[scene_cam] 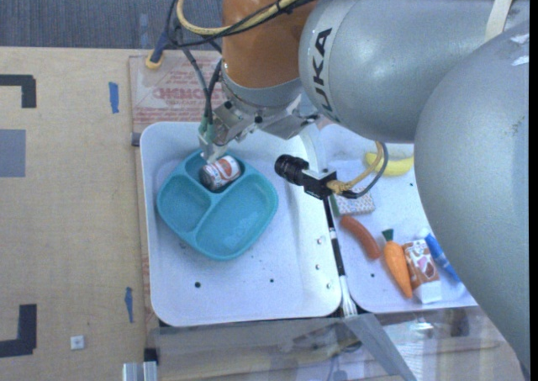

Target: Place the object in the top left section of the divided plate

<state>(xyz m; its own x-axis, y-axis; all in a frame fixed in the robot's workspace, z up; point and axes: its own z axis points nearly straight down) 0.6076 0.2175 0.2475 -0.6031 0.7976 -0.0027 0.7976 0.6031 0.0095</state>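
At the far left the pale wooden surface [67,203] carries black corner marks and strips of blue tape, some cut by the frame edge. Next comes the left bin [244,287], white and shallow, with a reddish printed sheet [172,93] lying behind it, partly covered by cables.

In the left bin sits the teal divided plate [220,207], turned at an angle. A small can [221,171] with a red and white label lies on its side in the plate's upper compartment, the one nearest the arm. The tool [215,142] hangs directly over it, its tips just at the can's upper left edge. The arm's bulk and orange band [265,22] hide most of the tool, so I cannot tell whether its jaws are apart, together, or touching the can.

A black cylindrical fitting [294,171] juts out over the seam between the bins.

The right bin [374,299] is largely covered by the grey arm. Showing in it are a yellow item [395,165], mostly hidden, a red sausage-like piece [363,236], a toy carrot [396,266], and a small red and white packet [420,263] beside a blue object, half hidden.
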